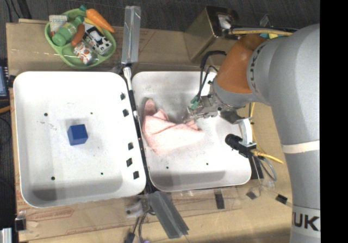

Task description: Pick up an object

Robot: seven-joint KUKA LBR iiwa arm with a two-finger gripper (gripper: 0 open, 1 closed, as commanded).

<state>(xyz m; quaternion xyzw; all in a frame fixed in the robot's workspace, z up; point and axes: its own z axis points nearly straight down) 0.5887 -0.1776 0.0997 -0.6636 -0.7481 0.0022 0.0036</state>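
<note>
Cardboard-topped bench holds two white bins. Within the right bin [228, 174], a pink cloth [168, 132] lies crumpled; the gripper [197, 110] sits low at the cloth's right edge, touching it, its opening impossible to judge. Nothing looks lifted yet, so grasp and raise remain.

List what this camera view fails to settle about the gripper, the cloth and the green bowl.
- Gripper: small and blurred against the pink cloth in the right bin; grip undecidable.
- The cloth's folds conceal anything beneath it.
- Green bowl: its toys are heaped and too small; only a carrot reads clearly.
- Arm: cut off by the lower edge.
</note>
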